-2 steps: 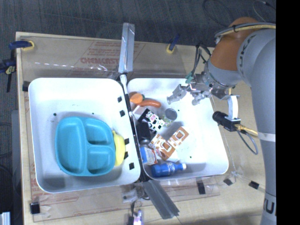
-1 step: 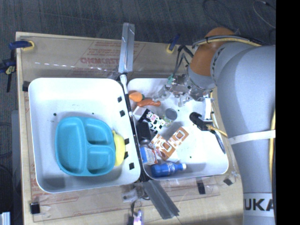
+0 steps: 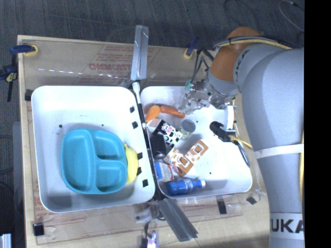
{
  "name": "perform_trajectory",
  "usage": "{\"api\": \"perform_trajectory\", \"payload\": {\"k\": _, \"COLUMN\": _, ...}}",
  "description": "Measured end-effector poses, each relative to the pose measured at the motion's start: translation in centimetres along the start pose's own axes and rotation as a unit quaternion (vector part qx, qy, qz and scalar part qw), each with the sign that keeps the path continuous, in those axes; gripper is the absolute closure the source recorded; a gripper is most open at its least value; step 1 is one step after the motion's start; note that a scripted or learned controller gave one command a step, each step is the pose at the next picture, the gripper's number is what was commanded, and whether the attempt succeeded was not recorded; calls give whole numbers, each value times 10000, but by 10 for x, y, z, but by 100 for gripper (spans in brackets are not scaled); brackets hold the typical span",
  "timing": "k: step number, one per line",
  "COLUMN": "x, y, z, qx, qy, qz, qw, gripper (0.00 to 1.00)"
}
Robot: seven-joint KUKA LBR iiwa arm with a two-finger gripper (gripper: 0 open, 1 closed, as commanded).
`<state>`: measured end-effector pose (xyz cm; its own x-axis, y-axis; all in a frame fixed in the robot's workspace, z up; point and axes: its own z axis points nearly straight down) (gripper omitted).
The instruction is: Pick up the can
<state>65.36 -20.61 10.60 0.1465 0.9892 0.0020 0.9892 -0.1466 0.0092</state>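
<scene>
While my pincer [image 3: 195, 100] hangs over the right bin's [image 3: 227, 175] far end, I can't tell how wide it is or whether it has anything. Can [image 3: 188, 125] looks like the small grey cylinder just below it, upright, mid-bin. Risks: carrot [image 3: 170, 111] and patterned box [image 3: 168, 132] crowd it on the left, so a finger may land on them; round wall may slip or tip under an off-centre close.

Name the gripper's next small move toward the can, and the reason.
Probably shift the gripper a little toward the camera and lower it over the can: the can sits free in the right bin, just nearer the camera than the gripper, not between the jaws.
</scene>
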Motion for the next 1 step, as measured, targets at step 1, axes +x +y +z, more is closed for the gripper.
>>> {"api": "perform_trajectory", "payload": {"k": 1, "x": 0, "y": 0, "z": 1, "qx": 8, "qy": 3, "qz": -4, "qw": 10000, "gripper": 0}}
